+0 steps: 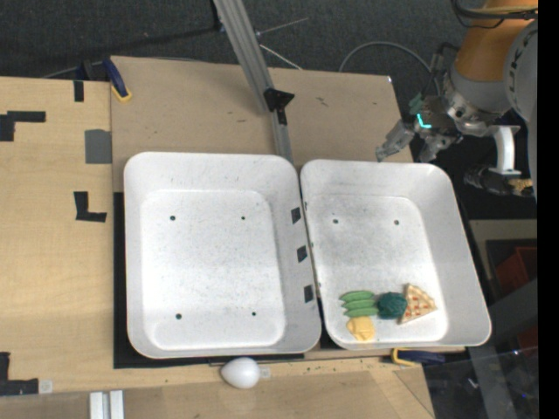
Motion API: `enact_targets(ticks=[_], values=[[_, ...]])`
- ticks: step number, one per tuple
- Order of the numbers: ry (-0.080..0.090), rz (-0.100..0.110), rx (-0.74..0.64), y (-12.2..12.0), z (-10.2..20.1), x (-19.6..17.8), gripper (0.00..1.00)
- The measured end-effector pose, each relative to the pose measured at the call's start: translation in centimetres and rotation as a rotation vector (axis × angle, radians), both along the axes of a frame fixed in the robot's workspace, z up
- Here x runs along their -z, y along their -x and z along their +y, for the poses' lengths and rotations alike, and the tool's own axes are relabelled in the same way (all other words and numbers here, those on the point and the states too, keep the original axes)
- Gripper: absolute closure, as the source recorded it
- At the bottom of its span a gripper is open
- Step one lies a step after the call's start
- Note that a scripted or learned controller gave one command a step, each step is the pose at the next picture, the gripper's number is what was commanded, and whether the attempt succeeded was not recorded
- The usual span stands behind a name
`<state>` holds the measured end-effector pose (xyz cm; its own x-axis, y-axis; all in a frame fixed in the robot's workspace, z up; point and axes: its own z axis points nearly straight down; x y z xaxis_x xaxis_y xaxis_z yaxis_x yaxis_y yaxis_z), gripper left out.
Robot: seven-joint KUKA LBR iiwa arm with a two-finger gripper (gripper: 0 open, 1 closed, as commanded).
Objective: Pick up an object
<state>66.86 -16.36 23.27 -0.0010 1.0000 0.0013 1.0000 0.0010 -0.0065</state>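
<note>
Hovering past the far right corner of the right bin [454,234], the tool [410,140] hangs off the arm [493,46] above the bench [201,103], nothing between its fingers; can't tell how wide they're spread. Objects sit clustered in the right bin's near right corner: green pea pod [356,300], dark green piece [391,304], pizza slice [418,304], yellow piece [361,327], well apart from the tool. Left bin [210,168] alongside; white egg [240,373] on the bench just near of it.
</note>
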Motion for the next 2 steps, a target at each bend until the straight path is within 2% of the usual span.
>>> enact_targets(ticks=[1,2], values=[[0.002,-0.005,-0.001,-0.1,0.0,-0.3,0.00],[0.002,0.000,0.000,-0.1,-0.5,4.2,0.00]])
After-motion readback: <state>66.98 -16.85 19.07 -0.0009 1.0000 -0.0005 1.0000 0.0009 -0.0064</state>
